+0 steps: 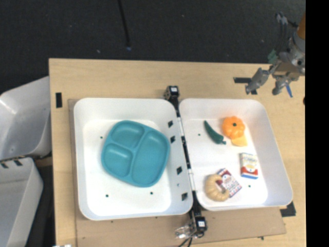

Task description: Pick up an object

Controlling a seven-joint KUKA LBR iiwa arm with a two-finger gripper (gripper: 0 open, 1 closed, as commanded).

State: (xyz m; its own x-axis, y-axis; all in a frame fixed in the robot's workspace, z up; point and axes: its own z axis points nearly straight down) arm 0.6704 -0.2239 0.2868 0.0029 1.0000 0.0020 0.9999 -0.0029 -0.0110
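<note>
From above, the gripper point(266, 83) hangs over the bare bench past the far right corner of the right bin point(275, 138), its two fingers spread apart with nothing between them. In that bin lie a green chili pepper point(213, 132) just beside an orange pumpkin point(234, 128), a small red-and-white carton point(249, 165) nearer the front, and a tan bagel point(216, 187) touching a small purple packet point(229, 182). The left bin point(87, 153) holds a teal divided plate point(135, 153).
</note>
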